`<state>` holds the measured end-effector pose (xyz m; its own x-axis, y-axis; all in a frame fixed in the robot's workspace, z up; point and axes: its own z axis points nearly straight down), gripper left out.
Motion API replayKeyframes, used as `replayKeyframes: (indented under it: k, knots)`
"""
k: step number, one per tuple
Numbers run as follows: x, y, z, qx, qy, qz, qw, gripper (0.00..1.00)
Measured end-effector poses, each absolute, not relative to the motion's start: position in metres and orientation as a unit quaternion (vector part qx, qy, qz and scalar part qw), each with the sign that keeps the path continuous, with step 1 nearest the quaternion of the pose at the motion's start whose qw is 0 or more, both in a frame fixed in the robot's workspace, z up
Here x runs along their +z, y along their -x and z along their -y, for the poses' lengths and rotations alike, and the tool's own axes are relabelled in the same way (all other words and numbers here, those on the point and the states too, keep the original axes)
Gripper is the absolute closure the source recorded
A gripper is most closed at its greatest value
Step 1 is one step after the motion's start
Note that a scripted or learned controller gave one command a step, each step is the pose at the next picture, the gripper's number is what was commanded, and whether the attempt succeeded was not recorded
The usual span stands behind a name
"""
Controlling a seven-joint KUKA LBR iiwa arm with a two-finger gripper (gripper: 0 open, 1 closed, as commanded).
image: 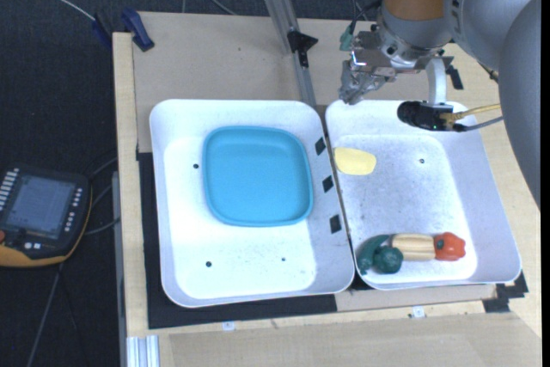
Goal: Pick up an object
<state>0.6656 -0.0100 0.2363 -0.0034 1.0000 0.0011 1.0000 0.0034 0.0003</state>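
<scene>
The pale wooden bench [215, 56] stood on dark carpet [51, 99] strewn with cables, carrying 2 white bins. My gripper [352, 90] hung over the far left corner of the right bin [412, 193]; whether it was clenched or released I could not tell. The yellow piece [355, 161] lay by that bin's left wall, and a green lump [381, 257], tan cylinder [412, 247] and red piece [449, 247] lined its near edge. A blue plate [258, 176] filled the left bin [159, 125]. A pendant [39, 211] lay on the carpet, its screen too small to read.
</scene>
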Motion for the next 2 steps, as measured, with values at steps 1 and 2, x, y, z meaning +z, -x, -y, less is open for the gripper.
replayKeyframes:
  k: [1, 2]
  knots:
    - [0.237, -0.655, -0.046, -0.0005, 0.706, 0.708, 0.001, 1.0]
    - [0.233, -0.666, -0.096, -0.0004, 0.706, 0.708, 0.0, 1.0]
